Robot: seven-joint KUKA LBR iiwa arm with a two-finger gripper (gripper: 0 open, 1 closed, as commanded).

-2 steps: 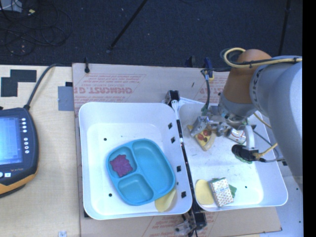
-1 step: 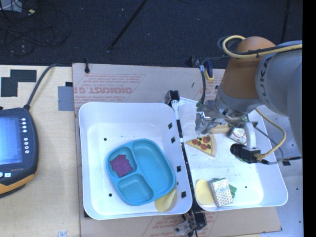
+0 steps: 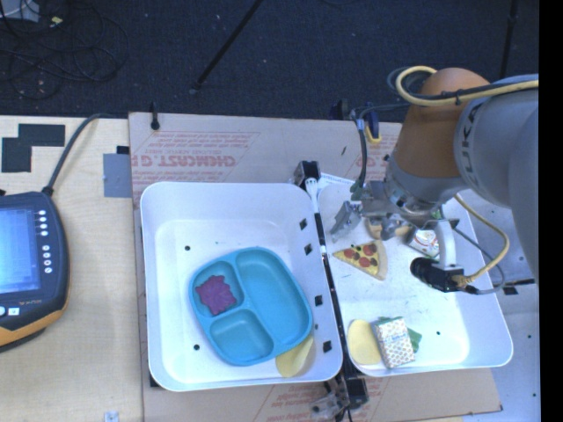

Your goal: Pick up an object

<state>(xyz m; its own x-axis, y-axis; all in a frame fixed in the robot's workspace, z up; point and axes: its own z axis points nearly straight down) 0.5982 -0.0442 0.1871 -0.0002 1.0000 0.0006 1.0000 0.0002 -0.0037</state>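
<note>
Pizza slice [image 3: 363, 258] is lying flat in the right bin [image 3: 475, 345], near its upper left, close to the divider btw the 2 bins. Gripper [image 3: 380, 218] sits just above/behind it w/ the arm [image 3: 457, 148] reaching in from the right; nothing visibly held, and can't tell if it's spread or closed, too cluttered there. Same bin, front edge: a yellow round thing [image 3: 361, 342] touching a patterned box [image 3: 395, 341]. Left bin [image 3: 176, 209] has a blue divided tray [image 3: 264, 297] w/ a purple lump [image 3: 215, 294] in one compartment. Tablet [image 3: 26, 266] far left on the bench.
</note>
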